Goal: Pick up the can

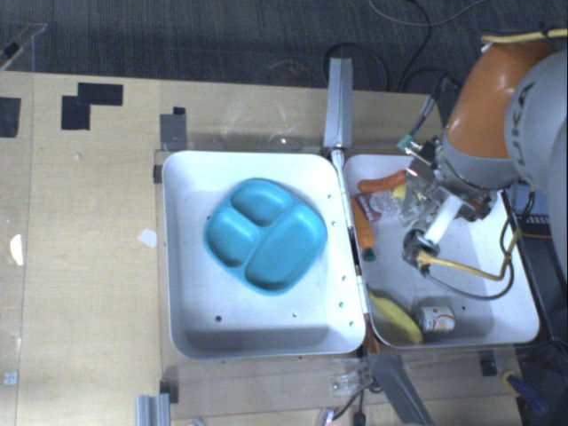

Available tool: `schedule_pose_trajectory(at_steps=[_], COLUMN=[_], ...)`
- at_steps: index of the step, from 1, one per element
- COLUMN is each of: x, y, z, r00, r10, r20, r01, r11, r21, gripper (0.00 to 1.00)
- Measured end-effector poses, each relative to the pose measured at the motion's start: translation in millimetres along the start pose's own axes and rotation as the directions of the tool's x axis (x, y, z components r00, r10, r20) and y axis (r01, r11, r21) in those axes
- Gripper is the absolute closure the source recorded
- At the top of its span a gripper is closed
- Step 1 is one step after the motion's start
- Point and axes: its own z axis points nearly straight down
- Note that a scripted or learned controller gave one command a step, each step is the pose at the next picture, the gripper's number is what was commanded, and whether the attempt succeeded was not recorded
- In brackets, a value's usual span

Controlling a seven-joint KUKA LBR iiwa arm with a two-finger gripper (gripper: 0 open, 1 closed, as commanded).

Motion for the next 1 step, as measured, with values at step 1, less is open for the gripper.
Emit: schedule_pose_trajectory(at_steps=[1], x=[1.5], y=[0.2], z=[-10.4], r00=[1.0], r10=[-0.008], r20=[-0.001], r01=[0.008], r11=[1.0], r21=[-0.002], gripper=[1.0])
